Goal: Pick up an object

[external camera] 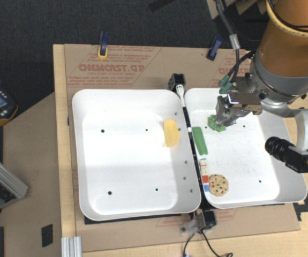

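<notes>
One green leafy piece point(216, 123) lies in the right bin point(261, 194), upper centre of frame, right under the gripper point(226, 113); whether its jaws are open I cannot tell. One green bar point(198, 140), one cookie point(218, 184) share that bin; one yellow piece point(171, 133) lies in the left bin point(121, 197).

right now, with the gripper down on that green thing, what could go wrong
1. The gripper sits over the small green object, which peeks out only at its lower left edge; the grasp may be off-centre and could slip.
2. The green bar lies close by, and the object could get nudged toward it.
</notes>
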{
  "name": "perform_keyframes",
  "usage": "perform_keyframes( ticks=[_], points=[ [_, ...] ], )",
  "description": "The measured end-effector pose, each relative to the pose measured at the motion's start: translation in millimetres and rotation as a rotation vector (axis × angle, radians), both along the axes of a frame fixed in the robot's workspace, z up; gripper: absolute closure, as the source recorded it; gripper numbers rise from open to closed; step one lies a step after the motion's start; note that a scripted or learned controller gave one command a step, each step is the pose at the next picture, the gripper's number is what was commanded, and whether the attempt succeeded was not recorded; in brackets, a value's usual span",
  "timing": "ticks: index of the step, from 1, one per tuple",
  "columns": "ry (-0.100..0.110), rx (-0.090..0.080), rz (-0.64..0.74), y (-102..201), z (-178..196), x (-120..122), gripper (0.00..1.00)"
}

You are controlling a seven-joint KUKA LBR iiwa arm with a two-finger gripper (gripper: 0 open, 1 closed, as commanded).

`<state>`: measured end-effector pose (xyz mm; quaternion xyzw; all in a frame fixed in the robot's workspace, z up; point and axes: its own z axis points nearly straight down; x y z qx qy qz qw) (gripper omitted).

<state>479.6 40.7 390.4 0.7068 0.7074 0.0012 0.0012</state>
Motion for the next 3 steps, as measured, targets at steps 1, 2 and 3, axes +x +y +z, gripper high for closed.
perform_keyframes(
  ticks=[1, 2, 3],
  points=[
    [0.0, 0.0, 0.0, 8.4, 8.4, 0.0, 1.0],
    [-0.001, -0.001, -0.005, -27.5, 3.5, 45.7, 1.0],
    [-0.004, 0.0, -0.002, -25.6, 14.8, 44.5, 1.0]
  ],
)
